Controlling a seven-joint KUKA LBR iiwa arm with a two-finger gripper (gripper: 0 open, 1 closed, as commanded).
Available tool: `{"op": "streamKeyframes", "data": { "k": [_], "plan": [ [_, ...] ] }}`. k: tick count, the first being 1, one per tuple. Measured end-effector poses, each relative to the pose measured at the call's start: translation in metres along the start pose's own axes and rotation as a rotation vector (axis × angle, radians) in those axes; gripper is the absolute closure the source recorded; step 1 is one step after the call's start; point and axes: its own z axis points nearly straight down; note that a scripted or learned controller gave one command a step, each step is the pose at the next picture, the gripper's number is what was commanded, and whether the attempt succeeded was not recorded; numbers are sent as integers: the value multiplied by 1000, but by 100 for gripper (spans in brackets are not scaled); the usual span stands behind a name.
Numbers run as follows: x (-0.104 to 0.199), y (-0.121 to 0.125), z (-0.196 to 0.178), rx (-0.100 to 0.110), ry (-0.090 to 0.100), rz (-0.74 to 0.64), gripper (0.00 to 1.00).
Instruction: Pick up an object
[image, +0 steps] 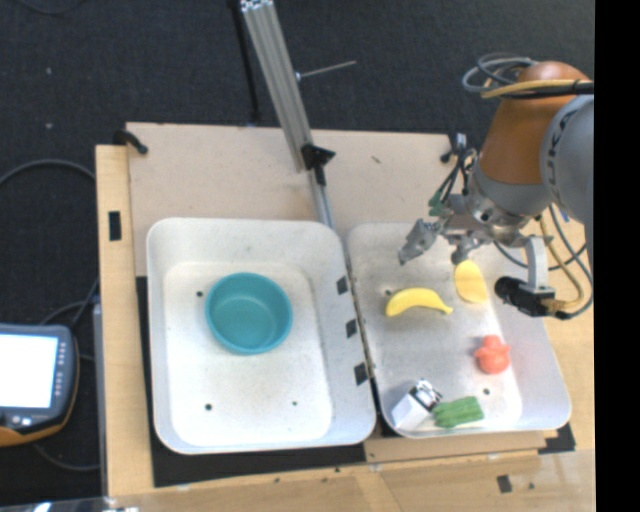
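Note:
My gripper (441, 247) hangs over the back of the right bin (535, 330), open, with nothing between its fingers (415, 243). A yellow banana (418, 301) lies just in front of it on the bin floor. A pale yellow rounded fruit (471, 283) sits beside the right finger, close to it. Further forward a red fruit (490, 354) rests near the right wall. At the front edge lie a green object (458, 412) and a small white and grey block (415, 402), touching each other.
The left bin (180, 400) holds a teal bowl (249, 312). A metal post (290, 95) slants up from between the bins at the back. A black cable clip (525, 295) hangs off the arm over the right bin's edge.

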Motion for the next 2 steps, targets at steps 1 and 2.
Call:
{"op": "streamKeyframes", "data": {
  "k": [1,2],
  "plan": [
    [0,0,0,0,0,0,0],
    [5,5,59,5,-3,-1,0]
  ]
}}
